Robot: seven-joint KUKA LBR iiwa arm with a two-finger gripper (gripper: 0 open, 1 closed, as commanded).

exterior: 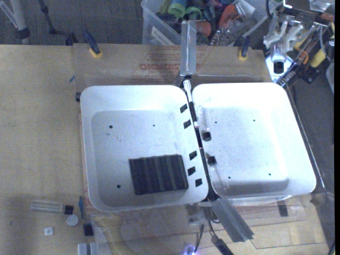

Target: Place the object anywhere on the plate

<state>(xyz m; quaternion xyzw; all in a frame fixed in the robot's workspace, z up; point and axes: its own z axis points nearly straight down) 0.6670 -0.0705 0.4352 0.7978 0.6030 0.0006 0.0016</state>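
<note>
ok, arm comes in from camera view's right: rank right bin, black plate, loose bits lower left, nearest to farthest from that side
1. Right bin, on the right.
2. Black plate, inside the left bin, near its front wall.
3. Loose bits, on the bench off the left bin's front-left corner.

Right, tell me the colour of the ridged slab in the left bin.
Black, in the camera view: the ridged slab.

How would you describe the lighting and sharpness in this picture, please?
Camera view: even, soft light; the white bins look bright but not blown out; the dark plate shows its ridges only faintly; the whole frame is slightly soft, and the clutter tub at the top blurs together.
</note>
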